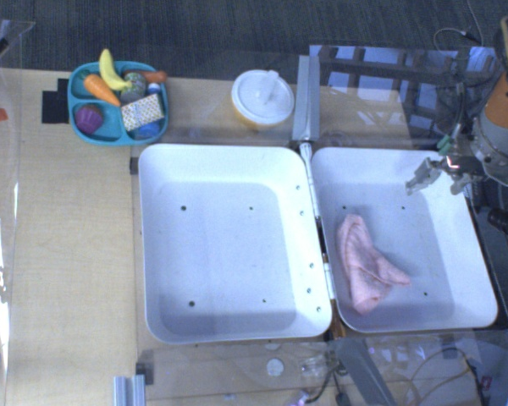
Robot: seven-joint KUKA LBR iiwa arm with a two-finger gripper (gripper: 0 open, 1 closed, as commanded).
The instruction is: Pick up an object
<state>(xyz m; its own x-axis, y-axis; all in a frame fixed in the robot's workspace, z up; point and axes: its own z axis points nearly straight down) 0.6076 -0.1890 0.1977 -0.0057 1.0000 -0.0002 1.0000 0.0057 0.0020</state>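
Observation:
A crumpled pink cloth (368,265) lies in the right bin (457,311), toward its left and front. My gripper (438,178) hangs over the bin's back right corner, up and to the right of the cloth and well apart from it. It is open, with nothing between its fingers (419,179).
The left bin (220,244) sits beside the right one, joined along a hinged middle edge. Behind it stand a blue tray (117,101) of toy food and a yellow bowl with a white lid (262,98). A metal frame (398,83) rises behind the right bin.

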